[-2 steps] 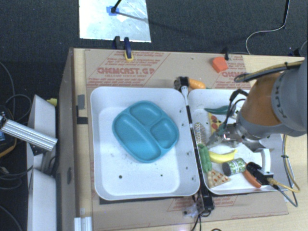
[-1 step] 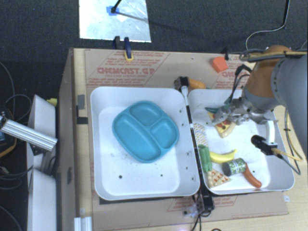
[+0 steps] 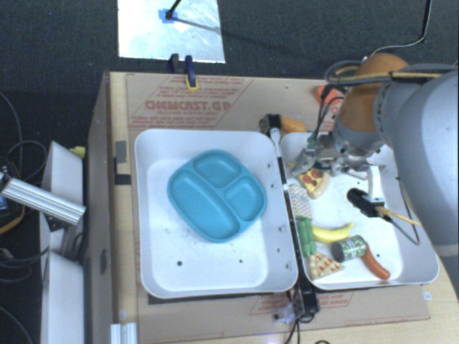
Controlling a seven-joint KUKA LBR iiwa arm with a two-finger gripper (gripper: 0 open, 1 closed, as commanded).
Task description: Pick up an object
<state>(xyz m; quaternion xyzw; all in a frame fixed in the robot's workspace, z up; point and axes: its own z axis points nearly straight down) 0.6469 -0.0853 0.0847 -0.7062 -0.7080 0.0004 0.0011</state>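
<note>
My gripper [image 3: 316,160] hangs low over the far left part of the right bin [image 3: 424,266], reaching in from the right. Just below it lies a toy pizza slice [image 3: 315,183]; whether the gripper touches it is unclear. Nearer the front of that bin lie a yellow banana [image 3: 332,232], a green can [image 3: 350,249], a red sausage [image 3: 376,266], a green vegetable [image 3: 305,236] and a second pizza wedge [image 3: 324,266]. I see nothing held in the gripper.
The left bin [image 3: 145,192] holds a blue divided plate [image 3: 215,194]. An orange toy [image 3: 292,126] lies at the right bin's far left corner. A pale patterned piece [image 3: 300,206] rests by the wall between the bins.
</note>
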